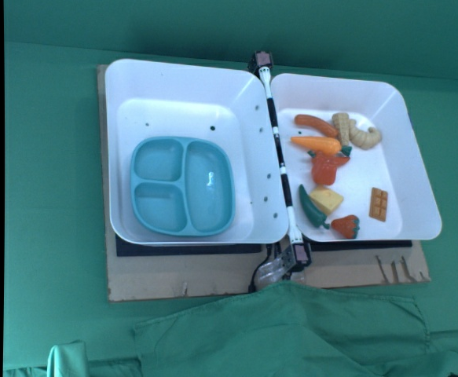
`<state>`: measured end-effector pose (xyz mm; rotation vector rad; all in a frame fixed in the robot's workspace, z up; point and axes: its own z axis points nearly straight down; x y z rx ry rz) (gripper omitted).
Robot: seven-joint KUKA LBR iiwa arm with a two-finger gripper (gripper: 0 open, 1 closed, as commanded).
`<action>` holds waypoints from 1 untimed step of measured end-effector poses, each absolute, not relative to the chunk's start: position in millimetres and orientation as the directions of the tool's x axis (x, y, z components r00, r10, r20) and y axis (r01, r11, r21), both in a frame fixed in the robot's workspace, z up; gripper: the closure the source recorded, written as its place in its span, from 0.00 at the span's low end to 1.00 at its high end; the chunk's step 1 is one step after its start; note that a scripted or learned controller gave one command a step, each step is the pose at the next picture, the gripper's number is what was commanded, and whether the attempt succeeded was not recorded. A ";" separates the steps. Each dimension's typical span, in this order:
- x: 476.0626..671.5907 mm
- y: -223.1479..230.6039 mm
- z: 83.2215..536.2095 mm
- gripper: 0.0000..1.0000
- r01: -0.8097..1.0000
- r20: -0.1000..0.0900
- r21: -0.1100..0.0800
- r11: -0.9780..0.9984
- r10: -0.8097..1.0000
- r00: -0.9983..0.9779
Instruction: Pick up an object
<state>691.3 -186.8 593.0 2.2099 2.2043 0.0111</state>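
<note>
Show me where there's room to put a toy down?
The blue plate has three bare sections. White floor lies bare above it in the left bin. In the right bin, the toy food crowds the left; there's room beside the waffle.

Green cloth [48, 210] covers the bench all round, rumpled along the near edge. A brown board [181, 281] lies flat on it under even light.

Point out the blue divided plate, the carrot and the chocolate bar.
blue divided plate [183, 185]: camera view, on the ridge between its compartments.
carrot [316, 143]: camera view, middle of its orange body.
chocolate bar [379, 204]: camera view, centre of its brown top face.
</note>
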 end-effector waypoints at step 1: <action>698.4 -186.0 636.0 1.00 1.000 -0.007 0.014 -0.002 1.000 0.002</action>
